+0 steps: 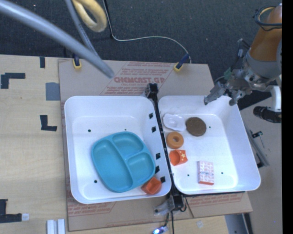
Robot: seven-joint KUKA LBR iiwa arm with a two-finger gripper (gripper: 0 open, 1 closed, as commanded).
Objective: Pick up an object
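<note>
The right bin holds a brown round cookie, a glazed donut, a small white cup-like piece, an orange-red wedge and a pink-and-white packet. The left bin holds a blue divided plate and an orange piece at its front right corner. My gripper hangs over the right bin's back right corner, open, with nothing between its fingers. It stands up and to the right of the cookie, apart from every object.
A black divider runs between the two bins. A grey pole crosses the upper left, with a yellow ring near the top. A thin cable loops over the cardboard behind the bins.
</note>
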